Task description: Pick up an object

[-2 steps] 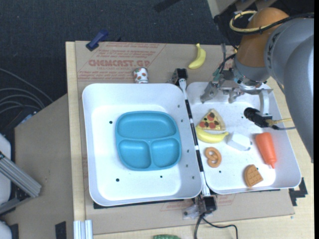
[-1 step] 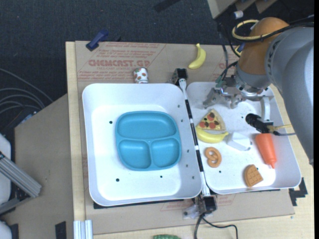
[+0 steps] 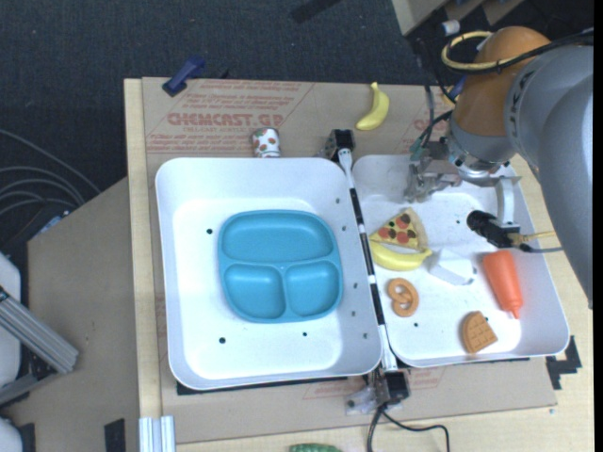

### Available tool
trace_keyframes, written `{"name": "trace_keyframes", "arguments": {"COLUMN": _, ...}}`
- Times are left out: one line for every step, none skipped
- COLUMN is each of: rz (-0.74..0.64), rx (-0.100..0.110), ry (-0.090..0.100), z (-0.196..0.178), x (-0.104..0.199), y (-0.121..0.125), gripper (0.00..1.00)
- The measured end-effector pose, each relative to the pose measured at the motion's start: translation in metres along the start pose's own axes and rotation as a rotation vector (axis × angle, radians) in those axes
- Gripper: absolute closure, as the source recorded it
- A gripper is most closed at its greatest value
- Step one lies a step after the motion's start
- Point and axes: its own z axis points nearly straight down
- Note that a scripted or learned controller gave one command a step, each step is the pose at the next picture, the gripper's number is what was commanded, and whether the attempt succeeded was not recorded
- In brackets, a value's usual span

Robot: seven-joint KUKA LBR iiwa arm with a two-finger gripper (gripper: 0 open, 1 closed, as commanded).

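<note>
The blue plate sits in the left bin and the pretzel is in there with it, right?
Not quite. The camera view shows the blue plate in the left bin, but the pretzel lies in the right bin.

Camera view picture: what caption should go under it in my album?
Robot arm reaches over the right bin of toy food beside a blue plate in the left bin.

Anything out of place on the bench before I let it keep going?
Yes. A yellow banana lies on the brown board behind the bins, outside both, and a small red-and-white object sits there too, just beyond the left bin. The other toys are inside the right bin.
</note>
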Motion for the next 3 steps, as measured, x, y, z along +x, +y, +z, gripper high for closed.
{"name": "trace_keyframes", "arguments": {"rz": 0.000, "rx": 0.001, "ry": 0.000, "z": 0.000, "x": 0.000, "y": 0.000, "gripper": 0.00}}
{"name": "trace_keyframes", "arguments": {"rz": 0.000, "rx": -0.002, "ry": 0.000, "z": -0.010, "x": 0.000, "y": 0.001, "gripper": 1.00}}
{"name": "trace_keyframes", "arguments": {"rz": 0.000, "rx": -0.001, "ry": 0.000, "z": -0.010, "x": 0.000, "y": 0.000, "gripper": 0.00}}
